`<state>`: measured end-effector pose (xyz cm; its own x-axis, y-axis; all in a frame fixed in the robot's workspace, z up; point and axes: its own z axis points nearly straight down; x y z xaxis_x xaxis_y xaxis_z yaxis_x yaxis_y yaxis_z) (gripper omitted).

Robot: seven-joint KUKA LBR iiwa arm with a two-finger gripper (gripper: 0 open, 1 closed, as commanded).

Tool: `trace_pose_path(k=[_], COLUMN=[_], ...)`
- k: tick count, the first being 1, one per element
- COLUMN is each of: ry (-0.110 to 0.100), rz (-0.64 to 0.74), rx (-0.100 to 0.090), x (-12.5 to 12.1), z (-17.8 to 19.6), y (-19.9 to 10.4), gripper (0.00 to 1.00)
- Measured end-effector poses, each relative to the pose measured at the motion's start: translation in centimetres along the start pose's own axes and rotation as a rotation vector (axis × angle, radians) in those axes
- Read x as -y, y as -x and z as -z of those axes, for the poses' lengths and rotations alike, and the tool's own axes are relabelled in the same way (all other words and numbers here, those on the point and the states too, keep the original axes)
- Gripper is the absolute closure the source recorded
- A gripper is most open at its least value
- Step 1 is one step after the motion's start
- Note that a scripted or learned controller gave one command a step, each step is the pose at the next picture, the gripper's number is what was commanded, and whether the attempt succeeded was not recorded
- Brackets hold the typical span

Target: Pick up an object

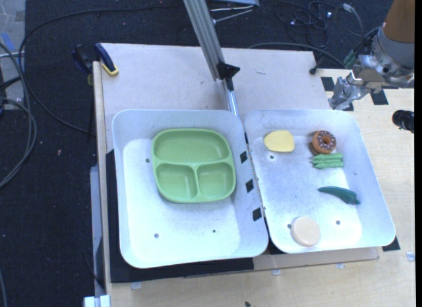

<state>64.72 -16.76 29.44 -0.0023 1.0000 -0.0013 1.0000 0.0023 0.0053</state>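
The right bin holds several small objects. A yellow piece lies at its upper left. A brown doughnut sits at the upper right, with a light green bean pod just below it. Lower down lies a dark green pepper, and a pale round biscuit rests near the front edge. My gripper hangs at the upper right, above the bench just beyond the right bin's far edge, apart from all the objects. Nothing shows between its fingers.
The left bin holds a green divided plate. A slanted metal pole crosses above the bins' far side. Cables lie on the dark floor around the bench. A blue and yellow tool sits at the bench's far left corner.
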Motion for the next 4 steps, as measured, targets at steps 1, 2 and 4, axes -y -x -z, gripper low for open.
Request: trace_pose_path(k=[1, 2, 4], ry=[-0.005, -0.007, -0.006], rz=[0.004, 0.005, 0.005], rx=[-0.002, -0.002, -0.002], x=[0.7, 1.4, 2.0], z=[0.1, -1.2, -3.9], y=[-5.5, -11.7, -21.9], gripper=[1.0, 1.0, 1.0])
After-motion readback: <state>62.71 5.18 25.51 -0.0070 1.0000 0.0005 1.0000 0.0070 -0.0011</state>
